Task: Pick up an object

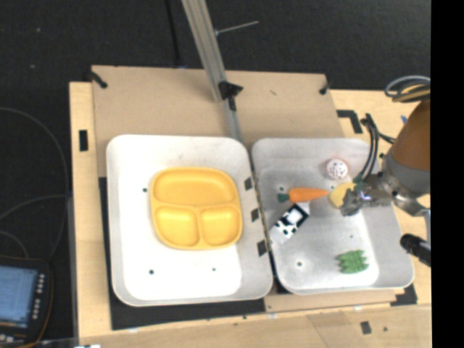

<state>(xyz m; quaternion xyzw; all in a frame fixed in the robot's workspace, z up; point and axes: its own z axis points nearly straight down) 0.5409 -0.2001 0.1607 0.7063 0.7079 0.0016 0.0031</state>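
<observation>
The right bin (377,278) holds several small objects. An orange carrot (308,193) lies near its middle, with a pale yellow piece (338,194) at the carrot's right end. Behind them sits a white speckled ball (336,169). A black-and-white block (290,222) lies toward the bin's left side, and a green leafy piece (352,262) rests near the front. My gripper (354,200) is low over the right bin, right beside the yellow piece and seemingly touching it. The grey arm with its orange band (415,140) comes in from the right.
The left bin (130,267) carries a yellow three-compartment tray (196,207). A metal pole (206,42) rises from behind the bins at centre. Black cables (373,147) hang by the wrist over the right bin's far right corner.
</observation>
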